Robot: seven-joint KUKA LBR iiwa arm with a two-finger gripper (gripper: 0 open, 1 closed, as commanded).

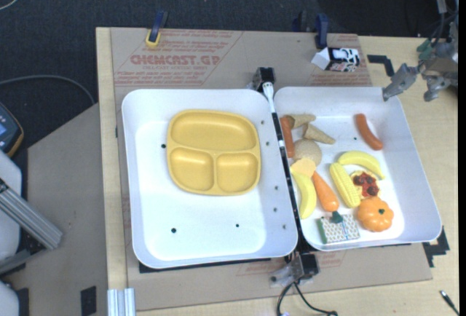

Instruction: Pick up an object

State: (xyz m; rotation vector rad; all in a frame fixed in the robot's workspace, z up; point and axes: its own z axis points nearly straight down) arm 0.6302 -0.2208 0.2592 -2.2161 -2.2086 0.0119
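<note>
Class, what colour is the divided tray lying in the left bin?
Yellow. The divided tray shows best in the camera view, lying in the left bin.

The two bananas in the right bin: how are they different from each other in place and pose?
The upper banana lies toward the bin's right side, running mostly crosswise; the lower banana lies along the bin's left wall, running lengthwise.
The upper banana arches over the corn cob; the lower banana lies beside the carrot.
The upper banana looks shorter than the lower banana.
Both are yellow and curved, and both lie in the right bin.
</note>
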